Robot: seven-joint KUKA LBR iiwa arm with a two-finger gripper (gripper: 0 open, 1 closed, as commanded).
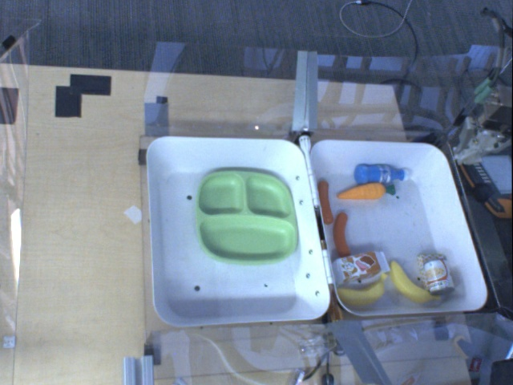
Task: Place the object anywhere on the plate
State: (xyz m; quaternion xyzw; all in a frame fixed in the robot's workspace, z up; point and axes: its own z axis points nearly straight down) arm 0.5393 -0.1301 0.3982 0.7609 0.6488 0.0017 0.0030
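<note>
Camera view, looking down on the bench: a green divided plate (244, 215) lies bare in the left white bin (163, 239), well apart from the candidates for moving, all in the right white bin (458, 215). At the far side, a blue bottle (378, 172) touches a carrot (365, 192). Two sausages (325, 201) (341, 233) hug the left wall. Along the near edge sit a snack packet (361, 267), two bananas (361, 296) (407, 286) and a small can (434, 273). Whether the gripper is released or clenched cannot be told.
</note>
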